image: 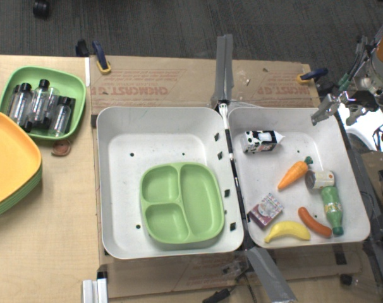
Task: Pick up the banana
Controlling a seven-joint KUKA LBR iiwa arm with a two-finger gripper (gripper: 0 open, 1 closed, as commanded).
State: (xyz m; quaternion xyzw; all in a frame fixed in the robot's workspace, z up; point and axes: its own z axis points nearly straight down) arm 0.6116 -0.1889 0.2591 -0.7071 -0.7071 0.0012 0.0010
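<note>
Nearest your camera, the banana (287,231) lay at the front edge of the right-hand bin (359,232), in its near corner area, curved ends turned up and its long axis running roughly left to right across the view. You had a red sausage-like toy (314,222) just beside its right end, perhaps touching, and a small patterned packet (265,209) just beside it on the upper left. A green bottle (331,209) stood close by to the right, with an orange carrot (293,174) and a black-and-white carton (261,141) farther back in the same bin.

From your gripper (339,102), which hung over the far right corner of that bin, the banana lay well apart, toward the camera and somewhat to the view's left, with the carrot and bottle between. Whether the gripper was released or clenched I could not tell; nothing showed in its grasp.

Judging from that, you would have needed to cross the whole bin toward its front and close across the banana's short width.

Left of all this, a green divided tray (182,202) sat in the other bin (115,137).
</note>
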